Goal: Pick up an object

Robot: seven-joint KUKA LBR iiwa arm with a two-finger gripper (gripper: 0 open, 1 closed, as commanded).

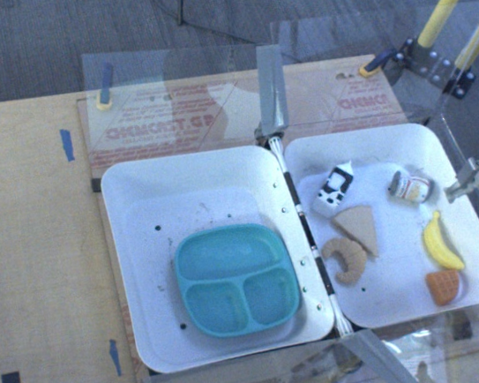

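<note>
The right bin [375, 143] holds several small objects. A black-and-white toy cow [336, 188] lies near its left wall, with a tan wedge [360, 229] and a brown curved pastry [349, 260] below it. A small jar [409, 187] lies on its side toward the right. A yellow banana [441, 242] and an orange waffle-like piece [445, 287] sit at the lower right. My gripper [468, 183] shows as a grey metal part at the bin's right rim, just right of the jar and above the banana, touching none of them.
The left bin [134, 202] carries a teal divided plate [235, 280]. A metal divider [273, 101] runs between the bins at the back. Yellow-handled clamps [437, 23] stand at the top right. Clear plastic sheets lie behind the bins.
</note>
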